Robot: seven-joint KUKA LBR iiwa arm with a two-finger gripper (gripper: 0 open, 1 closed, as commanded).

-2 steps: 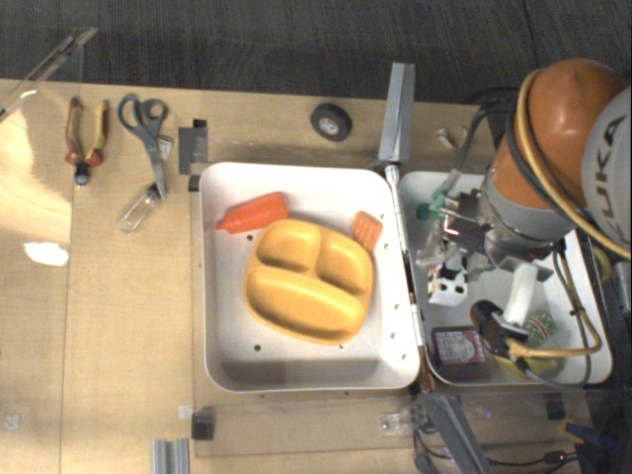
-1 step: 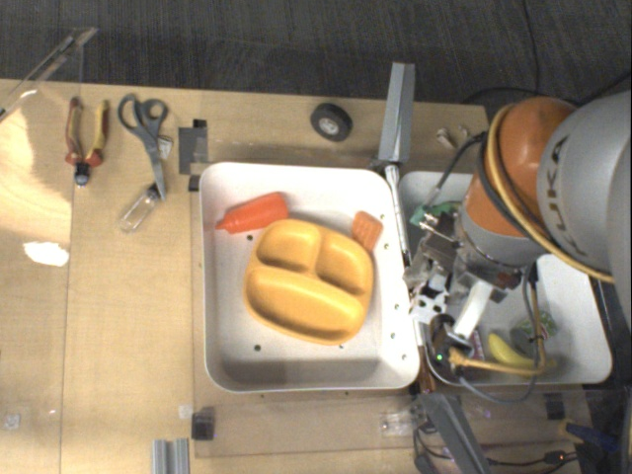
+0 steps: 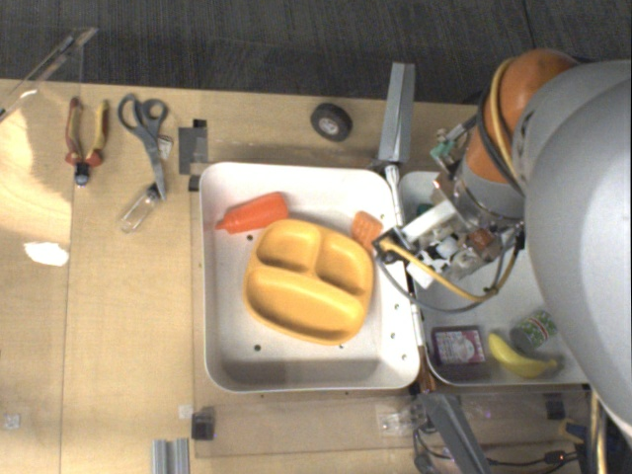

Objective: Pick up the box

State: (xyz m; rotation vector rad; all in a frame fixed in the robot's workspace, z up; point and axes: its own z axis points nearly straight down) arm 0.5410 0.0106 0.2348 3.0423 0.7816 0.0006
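Claw [image 3: 434,255]: hanging over the right bin [image 3: 427,188], near its 9 o'clock wall. Open or closed? Can't tell. Box [image 3: 459,346] lying flat at the bin's 6 o'clock side, beside the banana [image 3: 520,357]. Not grabbed yet. Whole pickup left to do.

the grey arm [image 3: 583,215] reaches in from the right, wrist angled downward.
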